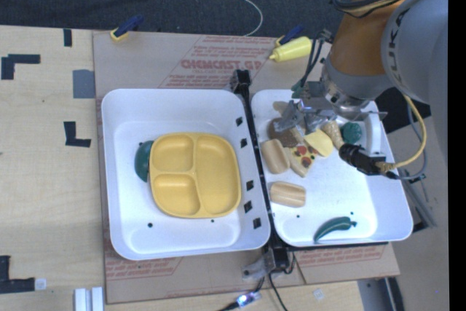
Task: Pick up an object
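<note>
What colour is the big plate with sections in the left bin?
Yellow. The divided plate shows clearly in the camera view.

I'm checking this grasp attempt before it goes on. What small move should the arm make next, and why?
Probably lower straight down a little. The gripper sits over the heap of toy food at the back of the right bin, and nothing shows between its fingers.

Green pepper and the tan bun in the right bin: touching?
Apart. The camera view shows bare white bin floor between the green pepper and the tan bun.
</note>
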